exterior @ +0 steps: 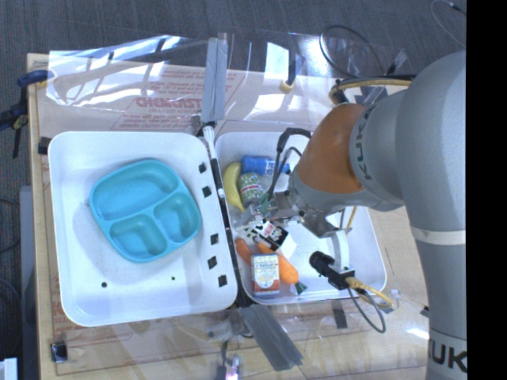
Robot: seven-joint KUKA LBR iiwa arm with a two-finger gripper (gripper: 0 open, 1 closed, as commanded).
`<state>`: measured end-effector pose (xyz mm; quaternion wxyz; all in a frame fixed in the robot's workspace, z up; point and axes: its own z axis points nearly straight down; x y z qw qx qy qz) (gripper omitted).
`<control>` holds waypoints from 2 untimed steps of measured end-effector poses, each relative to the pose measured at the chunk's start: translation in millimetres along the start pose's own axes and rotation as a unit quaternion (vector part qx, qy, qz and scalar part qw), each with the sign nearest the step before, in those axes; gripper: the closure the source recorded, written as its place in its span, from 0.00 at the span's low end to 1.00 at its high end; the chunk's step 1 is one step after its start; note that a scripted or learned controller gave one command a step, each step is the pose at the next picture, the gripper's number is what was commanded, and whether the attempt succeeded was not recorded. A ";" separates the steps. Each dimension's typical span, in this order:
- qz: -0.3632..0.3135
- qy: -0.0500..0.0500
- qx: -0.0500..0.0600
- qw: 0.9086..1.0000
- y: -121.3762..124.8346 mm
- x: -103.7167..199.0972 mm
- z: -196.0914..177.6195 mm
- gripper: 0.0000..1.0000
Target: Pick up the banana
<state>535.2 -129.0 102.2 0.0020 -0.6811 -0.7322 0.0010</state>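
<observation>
The grey arm [412,157], with its orange band [333,161], is reaching in from the right edge of the tabletop [40,101] and is covering much of the right bin [368,244]. The left bin [71,291] is carrying a blue divided plate [144,210] near its centre. The gripper [268,216] is hanging low over the middle of the right bin, among the objects there; whether it is spread wide, narrow, or closed on anything cannot be determined at this angle. The banana [230,185] is lying in the right bin against the wall it shares with the left bin, toward the far corner, just beside the gripper. A blue can [255,165] is lying next to the banana at the far edge. A small carton [265,274] and a carrot [287,272] are resting near the bin's front edge.
</observation>
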 end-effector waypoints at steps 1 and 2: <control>-0.003 -0.001 -0.001 1.000 1.7 0.1 -10.1 1.00; -0.023 0.000 -0.001 1.000 22.2 50.2 -88.8 1.00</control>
